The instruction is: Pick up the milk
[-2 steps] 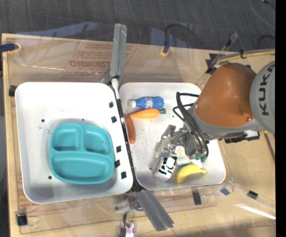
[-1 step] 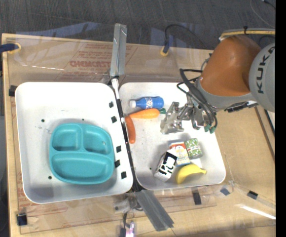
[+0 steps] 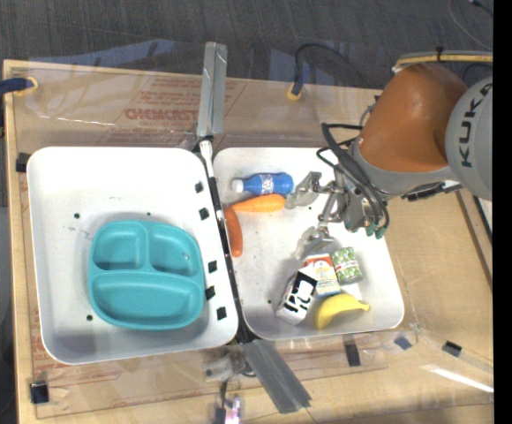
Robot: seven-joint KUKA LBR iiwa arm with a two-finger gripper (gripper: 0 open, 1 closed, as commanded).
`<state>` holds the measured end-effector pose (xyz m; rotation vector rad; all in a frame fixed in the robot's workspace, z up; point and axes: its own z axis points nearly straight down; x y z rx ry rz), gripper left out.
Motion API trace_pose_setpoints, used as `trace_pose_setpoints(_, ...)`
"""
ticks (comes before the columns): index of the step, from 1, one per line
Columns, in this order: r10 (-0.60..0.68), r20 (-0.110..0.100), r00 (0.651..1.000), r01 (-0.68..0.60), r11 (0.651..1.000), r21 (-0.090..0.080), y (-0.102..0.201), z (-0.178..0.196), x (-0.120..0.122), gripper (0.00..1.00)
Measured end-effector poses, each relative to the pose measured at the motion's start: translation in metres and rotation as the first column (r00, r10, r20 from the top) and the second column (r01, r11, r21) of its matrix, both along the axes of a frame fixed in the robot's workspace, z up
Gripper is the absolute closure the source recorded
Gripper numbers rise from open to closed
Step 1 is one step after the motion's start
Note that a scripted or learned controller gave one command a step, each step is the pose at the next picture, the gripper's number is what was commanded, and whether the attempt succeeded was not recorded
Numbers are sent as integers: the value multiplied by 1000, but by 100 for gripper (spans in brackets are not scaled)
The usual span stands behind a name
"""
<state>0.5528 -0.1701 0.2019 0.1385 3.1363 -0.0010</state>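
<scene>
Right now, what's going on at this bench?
A grey-and-orange arm reaches in from the right over the right bin. Its hand hangs above the bin floor, between the blue bottle with the carrot and the milk carton. The milk carton lies tilted near the front, beside a banana, with nothing gripping it. The left bin holds a teal divided plate.

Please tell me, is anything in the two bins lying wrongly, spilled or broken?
Nothing looks spilled or broken. The milk carton lies tipped on its side in the right bin, resting against the banana. The blue bottle and carrot also lie flat. The teal tray sits flat in the left bin.
</scene>
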Motion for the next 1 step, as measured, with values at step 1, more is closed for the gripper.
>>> trace_pose_setpoints(1,171,6,985,-171,985,-1,-39,-76,-38,0)
